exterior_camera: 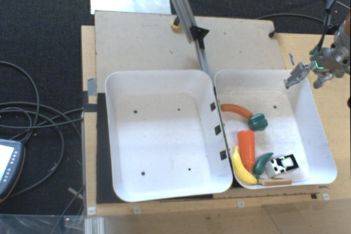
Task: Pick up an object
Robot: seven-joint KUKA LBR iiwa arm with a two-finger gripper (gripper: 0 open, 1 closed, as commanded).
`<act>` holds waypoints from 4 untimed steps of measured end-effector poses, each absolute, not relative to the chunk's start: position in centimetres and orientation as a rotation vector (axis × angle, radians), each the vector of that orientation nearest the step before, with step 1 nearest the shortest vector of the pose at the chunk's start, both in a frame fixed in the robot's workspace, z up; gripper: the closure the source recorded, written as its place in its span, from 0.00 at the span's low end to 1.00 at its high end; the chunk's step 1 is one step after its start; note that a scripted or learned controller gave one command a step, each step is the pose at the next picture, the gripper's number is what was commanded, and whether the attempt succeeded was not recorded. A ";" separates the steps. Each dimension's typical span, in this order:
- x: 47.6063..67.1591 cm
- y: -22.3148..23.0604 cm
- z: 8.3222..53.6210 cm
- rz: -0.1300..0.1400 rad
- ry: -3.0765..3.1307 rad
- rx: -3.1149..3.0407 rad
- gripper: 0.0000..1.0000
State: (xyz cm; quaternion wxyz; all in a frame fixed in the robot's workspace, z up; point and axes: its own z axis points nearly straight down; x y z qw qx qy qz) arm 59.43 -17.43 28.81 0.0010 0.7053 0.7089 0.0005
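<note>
Nearest the camera, at the front rim of the right bin (323,134), a small cluster of toys lies packed together: a yellow banana (242,168) against the divider, an orange carrot-like piece (247,149) touching it, a dark green curved piece (262,163) beside that, a black-and-white block (284,164), and a thin brown stick (276,183) at the very edge. Farther back sit a green pepper (258,122) and an orange sausage shape (235,110), touching each other but apart from the front cluster.

Any of these will serve as the object to pick. The pepper looks the easiest choice — it has open floor on its far side, so fingers could drop on either side without nudging a neighbour. The front pile is crowded, and a descent there risks landing on two pieces at once.

The gripper (308,75) hangs over the bin's far right corner, its two fingers spread apart with nothing between them. Every toy lies nearer the camera and to the left of it, the pepper closest, the banana farthest — so the arm must travel inward and down before closing.

The left bin (118,118) adjoins it.
</note>
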 end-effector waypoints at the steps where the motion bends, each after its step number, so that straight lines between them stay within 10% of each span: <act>1: 60.0 -17.6 22.7 -0.003 2.225 2.221 0.00; 3: 59.7 -17.3 13.8 -0.002 2.227 2.220 0.00; 4: 59.9 -17.5 15.2 0.003 2.221 2.216 1.00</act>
